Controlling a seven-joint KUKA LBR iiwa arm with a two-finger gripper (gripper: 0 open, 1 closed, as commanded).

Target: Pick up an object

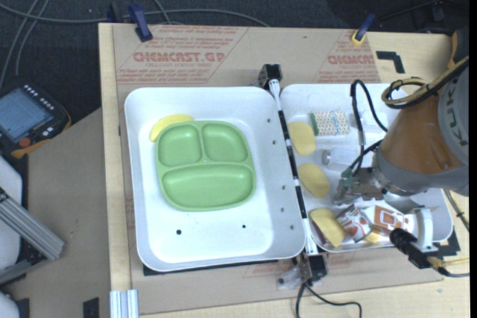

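Observation:
My gripper (344, 191) reaches down into the right bin (328, 94), just right of a pale yellow piece (314, 179). The orange band of the arm (417, 138) hangs over the bin's right half and hides what lies below it. Another yellow piece (301, 136) lies near the bin's left wall, and a third (326, 226) sits at the front next to a crumpled orange and white wrapper (369, 222). A small dotted packet (331, 122) lies toward the back.
The left bin (149, 234) holds a green divided plate (205, 164) with a yellow banana-like piece (170, 123) at its top left corner. A black clip bar (287, 153) joins the two bins. Blue clamps (139, 21) hold the bench board.

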